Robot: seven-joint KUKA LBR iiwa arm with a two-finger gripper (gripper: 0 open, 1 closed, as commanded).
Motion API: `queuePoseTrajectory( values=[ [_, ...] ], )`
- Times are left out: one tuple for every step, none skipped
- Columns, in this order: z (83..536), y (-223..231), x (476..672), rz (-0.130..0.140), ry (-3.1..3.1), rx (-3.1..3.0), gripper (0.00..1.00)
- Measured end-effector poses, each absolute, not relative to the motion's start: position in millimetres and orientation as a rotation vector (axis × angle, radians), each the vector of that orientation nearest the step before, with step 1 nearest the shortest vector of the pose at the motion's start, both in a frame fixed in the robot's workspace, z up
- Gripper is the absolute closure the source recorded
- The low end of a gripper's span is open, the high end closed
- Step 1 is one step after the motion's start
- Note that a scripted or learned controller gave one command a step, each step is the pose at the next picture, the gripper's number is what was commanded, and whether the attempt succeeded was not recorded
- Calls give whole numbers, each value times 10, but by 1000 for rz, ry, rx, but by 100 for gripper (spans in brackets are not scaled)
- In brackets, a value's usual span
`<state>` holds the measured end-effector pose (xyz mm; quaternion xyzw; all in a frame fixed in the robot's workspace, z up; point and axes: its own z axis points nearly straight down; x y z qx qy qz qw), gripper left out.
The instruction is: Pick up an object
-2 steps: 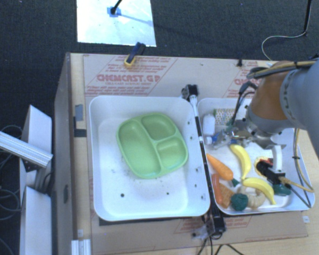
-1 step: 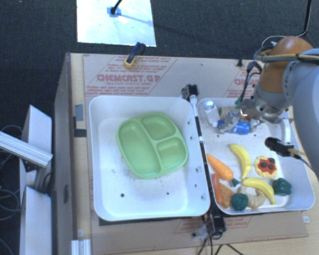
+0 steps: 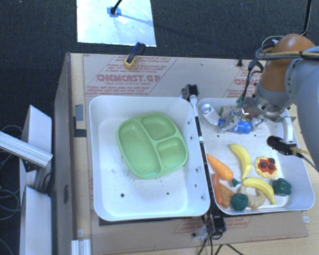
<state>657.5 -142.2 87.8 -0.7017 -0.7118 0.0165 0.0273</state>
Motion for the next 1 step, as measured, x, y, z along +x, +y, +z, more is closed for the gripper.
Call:
queuePoseTrajectory(
  values=[
    [1863,-739,6665,3,-2225,-2214,100]
  ],
)
